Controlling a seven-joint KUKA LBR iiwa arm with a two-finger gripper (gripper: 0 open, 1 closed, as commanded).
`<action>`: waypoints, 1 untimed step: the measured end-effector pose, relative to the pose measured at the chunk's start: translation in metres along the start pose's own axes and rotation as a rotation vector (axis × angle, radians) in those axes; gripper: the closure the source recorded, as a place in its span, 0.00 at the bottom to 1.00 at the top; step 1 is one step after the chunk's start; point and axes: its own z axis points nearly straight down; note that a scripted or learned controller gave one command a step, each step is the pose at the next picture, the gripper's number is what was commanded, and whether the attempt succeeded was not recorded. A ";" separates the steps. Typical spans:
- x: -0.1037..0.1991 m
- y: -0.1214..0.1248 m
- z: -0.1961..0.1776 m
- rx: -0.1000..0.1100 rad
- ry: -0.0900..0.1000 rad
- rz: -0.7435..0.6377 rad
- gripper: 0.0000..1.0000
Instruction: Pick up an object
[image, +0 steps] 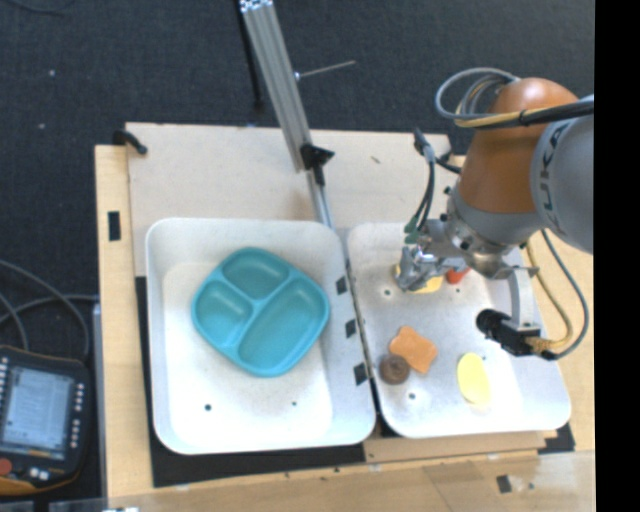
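Premises: a robotics laboratory or test cell, not a home or shop. Evidence as follows. A grey industrial robot arm with an orange band (520, 150) trails loose cabling over a pale wooden desk (220, 170). Two shallow white plastic bins (165, 420) sit side by side on it, fixed in place as a work station. A bare aluminium extrusion post (275, 70) rises from the desk's far side at a slant. A handheld control pendant with a lit screen (35, 410) lies on dark carpet-like flooring (100, 60), cables running to it
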 end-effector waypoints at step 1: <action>0.042 0.016 -0.004 0.000 0.000 0.001 1.00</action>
